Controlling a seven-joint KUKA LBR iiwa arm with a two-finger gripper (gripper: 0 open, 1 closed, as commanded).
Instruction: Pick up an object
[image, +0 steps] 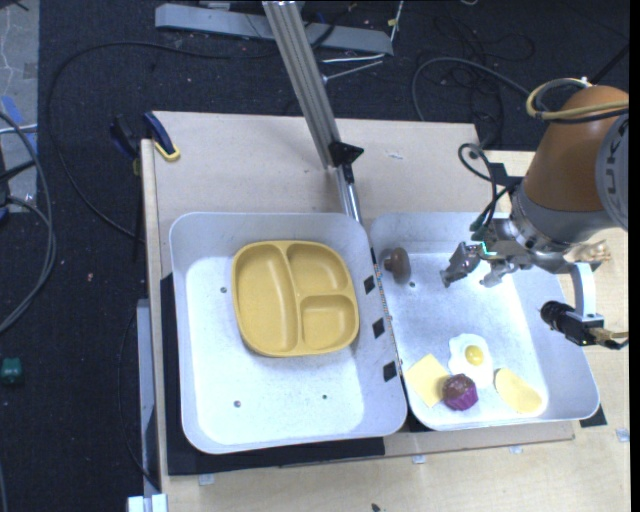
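The small brown rounded lump lies on the floor of the right bin, off to the left of the gripper at about its own level, clear of it. The flat fried egg with a yellow yolk lies below the gripper, well apart. Just beside the egg's lower left sits the round dark purple object, touching the pale yellow cheese-like square slice. The pale yellow oval piece lies lower right of the egg.
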